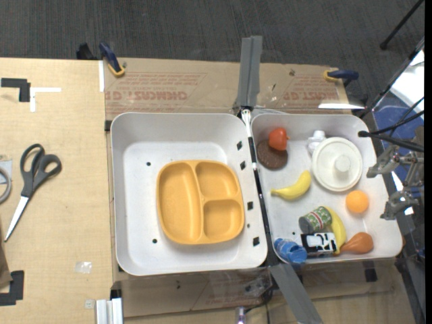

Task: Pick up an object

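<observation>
Clearly the pick has not begun: the gripper [398,184] hangs at the right bin's [305,122] outer rim, and I cannot tell whether it is open or shut. Candidates lie in that bin, the orange ball [357,202] nearest, a banana [293,187] further in. Next, it must choose one, centre above it and descend.

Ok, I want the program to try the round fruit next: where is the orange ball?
The orange ball lies in the right bin, toward its right wall, just below the white lid and above the carrot-shaped toy.
</observation>
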